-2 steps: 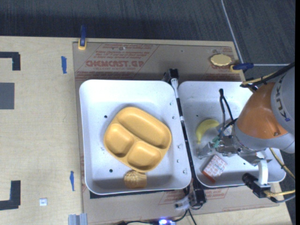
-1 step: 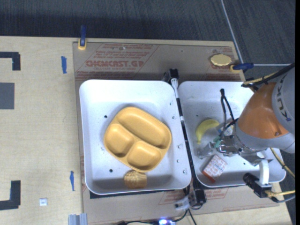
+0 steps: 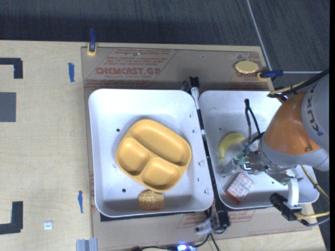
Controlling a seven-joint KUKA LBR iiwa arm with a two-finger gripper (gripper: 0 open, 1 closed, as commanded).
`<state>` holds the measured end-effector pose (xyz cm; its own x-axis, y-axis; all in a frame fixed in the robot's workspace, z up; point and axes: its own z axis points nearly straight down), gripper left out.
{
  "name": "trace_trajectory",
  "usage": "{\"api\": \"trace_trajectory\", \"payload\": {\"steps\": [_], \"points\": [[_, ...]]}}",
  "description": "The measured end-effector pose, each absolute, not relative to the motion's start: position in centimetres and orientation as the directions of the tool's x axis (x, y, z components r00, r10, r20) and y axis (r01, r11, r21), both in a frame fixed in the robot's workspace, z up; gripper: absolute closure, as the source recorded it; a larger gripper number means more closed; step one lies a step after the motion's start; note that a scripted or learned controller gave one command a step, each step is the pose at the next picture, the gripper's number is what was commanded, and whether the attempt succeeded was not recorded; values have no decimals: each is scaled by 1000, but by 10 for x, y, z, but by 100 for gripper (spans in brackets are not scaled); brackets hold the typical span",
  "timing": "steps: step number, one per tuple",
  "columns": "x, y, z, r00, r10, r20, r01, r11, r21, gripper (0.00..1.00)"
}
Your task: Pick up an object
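Note:
The right bin (image 3: 226,104) holds a yellow banana (image 3: 230,141) and a small red and white box (image 3: 239,186). My gripper (image 3: 234,164) is low in this bin, in the gap between the banana and the box and close to both. The orange-banded wrist (image 3: 291,130) hides the bin floor to its right. Nothing is visibly held. In the left bin (image 3: 102,109) lies a large yellow compartment tray (image 3: 153,153), with a round tan textured object (image 3: 151,199) at its near edge.
A divider rail (image 3: 201,135) runs between the two bins. A black cable (image 3: 250,120) loops above the banana. On the cardboard behind the bins are a yellow disc (image 3: 246,67) and a blue clamp (image 3: 92,40).

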<state>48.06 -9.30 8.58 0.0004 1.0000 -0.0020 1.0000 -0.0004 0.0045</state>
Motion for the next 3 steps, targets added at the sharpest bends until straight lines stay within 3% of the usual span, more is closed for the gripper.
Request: {"api": "trace_trajectory", "payload": {"steps": [3], "points": [[481,-93,86,1,1000,-2,1000,-1,5,0]]}}
